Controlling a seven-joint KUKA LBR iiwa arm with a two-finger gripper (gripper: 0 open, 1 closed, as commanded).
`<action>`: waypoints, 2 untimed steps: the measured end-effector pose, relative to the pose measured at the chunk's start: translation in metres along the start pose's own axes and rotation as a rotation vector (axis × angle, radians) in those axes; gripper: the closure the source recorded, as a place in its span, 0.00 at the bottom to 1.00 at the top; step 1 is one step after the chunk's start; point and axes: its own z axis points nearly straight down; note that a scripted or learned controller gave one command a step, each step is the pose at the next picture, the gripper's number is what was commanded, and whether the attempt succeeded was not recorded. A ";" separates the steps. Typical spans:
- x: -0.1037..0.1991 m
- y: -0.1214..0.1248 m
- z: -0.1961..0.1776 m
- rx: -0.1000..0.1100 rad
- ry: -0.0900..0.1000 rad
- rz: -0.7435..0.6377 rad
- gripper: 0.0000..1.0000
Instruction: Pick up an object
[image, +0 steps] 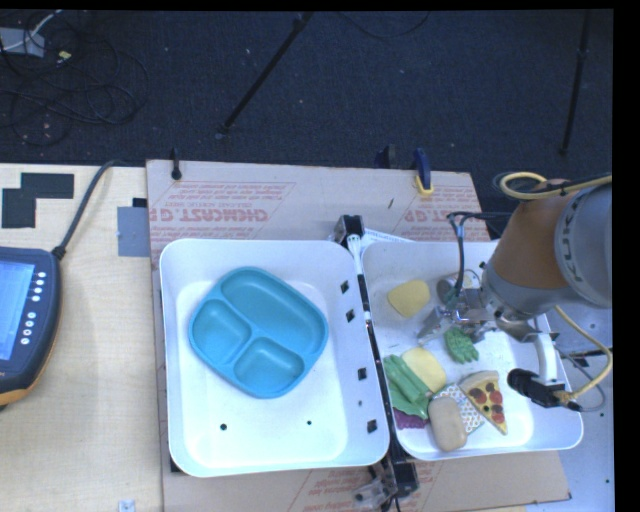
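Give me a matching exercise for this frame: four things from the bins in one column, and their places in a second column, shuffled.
Things:
1. blue divided plate
2. pizza slice
3. green broccoli piece
4. pale yellow piece

Places:
A. right bin, near front edge
B. left bin
C. right bin, far end
D. right bin, just below the gripper

Pairs: 1-B, 2-A, 3-D, 4-C
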 end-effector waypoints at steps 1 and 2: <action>-0.002 0.001 -0.011 0.000 0.001 0.004 1.00; 0.090 -0.001 -0.106 -0.009 0.002 -0.009 1.00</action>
